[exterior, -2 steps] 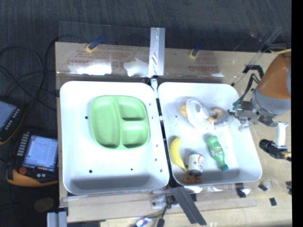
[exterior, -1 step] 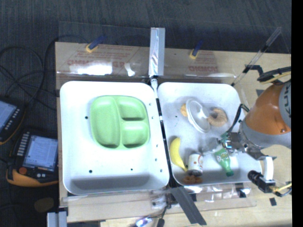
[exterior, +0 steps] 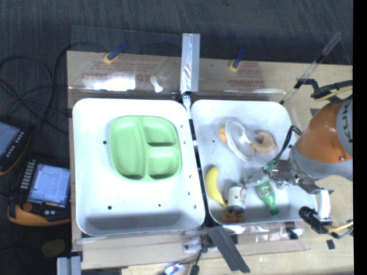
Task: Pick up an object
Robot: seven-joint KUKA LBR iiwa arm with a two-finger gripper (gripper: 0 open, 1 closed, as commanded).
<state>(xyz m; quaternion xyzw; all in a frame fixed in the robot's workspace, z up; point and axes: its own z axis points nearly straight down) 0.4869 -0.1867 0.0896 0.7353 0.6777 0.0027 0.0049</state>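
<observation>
Beside the claw (exterior: 274, 171), green bottle (exterior: 267, 195), lying flat, white-labelled

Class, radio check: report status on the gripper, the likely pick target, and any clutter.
Gripper low over right bin, jaws unclear. Green bottle just below it, not gripped. Can and banana crowd close left.
</observation>
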